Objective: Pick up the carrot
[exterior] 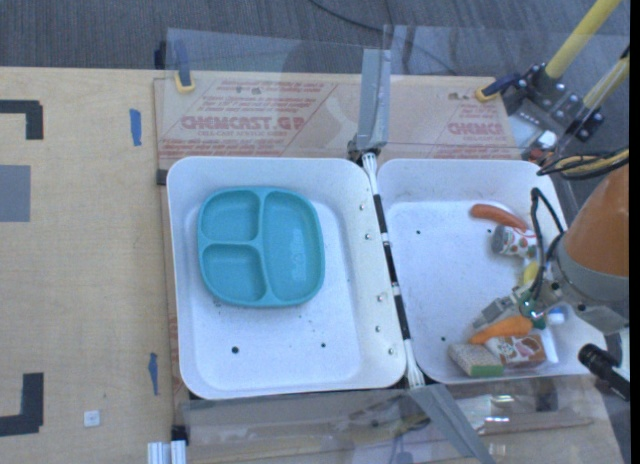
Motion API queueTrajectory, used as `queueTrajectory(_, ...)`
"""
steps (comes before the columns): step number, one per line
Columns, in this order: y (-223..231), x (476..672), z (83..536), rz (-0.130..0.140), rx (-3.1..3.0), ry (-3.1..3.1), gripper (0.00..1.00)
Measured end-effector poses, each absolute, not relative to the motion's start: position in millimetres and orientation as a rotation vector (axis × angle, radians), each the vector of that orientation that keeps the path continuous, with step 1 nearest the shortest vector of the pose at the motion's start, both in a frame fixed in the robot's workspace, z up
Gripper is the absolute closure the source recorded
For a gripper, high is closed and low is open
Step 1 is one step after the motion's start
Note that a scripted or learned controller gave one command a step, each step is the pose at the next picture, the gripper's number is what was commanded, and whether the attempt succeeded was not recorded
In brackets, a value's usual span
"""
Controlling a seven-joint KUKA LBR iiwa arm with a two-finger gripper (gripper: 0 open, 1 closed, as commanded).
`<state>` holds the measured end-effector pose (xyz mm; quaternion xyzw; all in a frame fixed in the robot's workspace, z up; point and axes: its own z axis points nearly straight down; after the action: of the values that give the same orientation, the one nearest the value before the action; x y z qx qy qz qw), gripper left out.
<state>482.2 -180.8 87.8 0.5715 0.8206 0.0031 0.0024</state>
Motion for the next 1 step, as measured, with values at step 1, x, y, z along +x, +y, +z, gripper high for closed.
queueTrajectory(1,-180.7,485.0,88.2,0.022,2.137,2.3,0.0)
